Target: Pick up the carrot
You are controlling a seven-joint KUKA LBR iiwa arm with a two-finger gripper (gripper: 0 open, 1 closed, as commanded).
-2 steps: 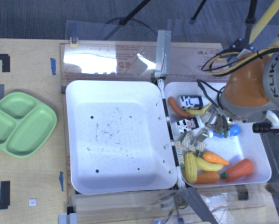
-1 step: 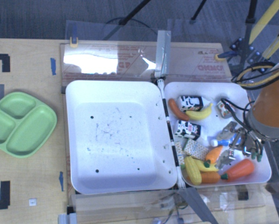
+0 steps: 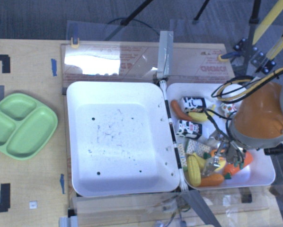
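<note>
**Arm low over the crowded right bin, carrot at the lower edge**

A pale wooden bench (image 3: 28, 183) fills most of the frame, its grain showing at left and along the bottom. At centre sits the large shallow white plastic bin (image 3: 118, 136), squarish with rounded corners, its floor faintly scuffed and dotted with a few dark holes. Beside it, in the right of the frame, lies the second white bin (image 3: 264, 171), heaped with toy food. The grey arm with its smooth orange band (image 3: 262, 115) comes in from the right edge, black and yellow cables looped above it. At the far left rests a light green moulded plastic plate (image 3: 21, 125) with three rounded compartments. Clear plastic sheeting (image 3: 113, 60) stands along the upper edges of both bins.

The metal two-finger gripper (image 3: 217, 157) is down among the items in the lower right bin; whether its fingers are apart or together cannot be told in the clutter. Just left of it lies a bumpy yellow corn cob (image 3: 193, 170). The smooth orange carrot (image 3: 211, 179), tapered and lying roughly level, sits at the bin's lower edge, just below the gripper and beside the cob. Higher up are a reddish sausage (image 3: 178, 110) and two black-and-white cartons (image 3: 193, 103).
</note>
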